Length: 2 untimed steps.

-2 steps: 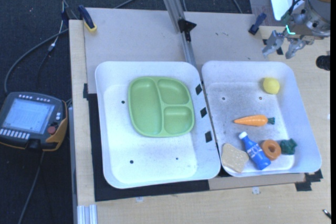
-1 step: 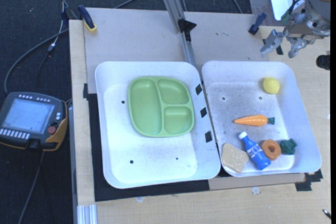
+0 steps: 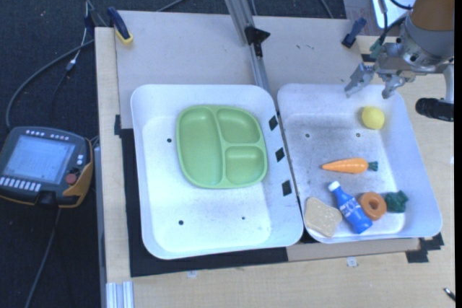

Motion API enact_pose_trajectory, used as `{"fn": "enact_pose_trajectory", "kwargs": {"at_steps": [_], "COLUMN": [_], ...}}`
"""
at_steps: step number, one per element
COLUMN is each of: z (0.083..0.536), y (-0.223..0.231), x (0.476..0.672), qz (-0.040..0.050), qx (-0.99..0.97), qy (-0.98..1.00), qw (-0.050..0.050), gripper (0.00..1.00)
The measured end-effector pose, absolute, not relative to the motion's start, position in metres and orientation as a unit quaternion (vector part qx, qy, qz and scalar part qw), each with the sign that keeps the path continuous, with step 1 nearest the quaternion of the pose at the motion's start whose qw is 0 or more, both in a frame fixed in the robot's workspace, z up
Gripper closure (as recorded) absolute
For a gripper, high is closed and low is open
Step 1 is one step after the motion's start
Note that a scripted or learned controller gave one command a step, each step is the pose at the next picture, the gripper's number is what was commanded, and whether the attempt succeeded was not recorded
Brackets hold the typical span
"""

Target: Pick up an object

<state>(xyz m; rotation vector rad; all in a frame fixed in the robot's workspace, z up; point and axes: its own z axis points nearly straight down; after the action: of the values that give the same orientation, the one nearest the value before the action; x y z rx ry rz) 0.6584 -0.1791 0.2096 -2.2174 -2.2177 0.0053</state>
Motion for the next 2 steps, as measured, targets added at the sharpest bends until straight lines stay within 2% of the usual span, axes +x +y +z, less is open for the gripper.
{"fn": "enact_pose_trajectory", "kwargs": {"at_steps": [1,2], "z": [0.150,0.092], "y": [-0.170,-0.168], "x": [0.658,0.649], "qz": [0.0014,0.0016], "qx": [-0.707,-0.707], "qy": [-0.708,-0.707], "qw": [0.003,0.003], "gripper": [0.00,0.00]}}
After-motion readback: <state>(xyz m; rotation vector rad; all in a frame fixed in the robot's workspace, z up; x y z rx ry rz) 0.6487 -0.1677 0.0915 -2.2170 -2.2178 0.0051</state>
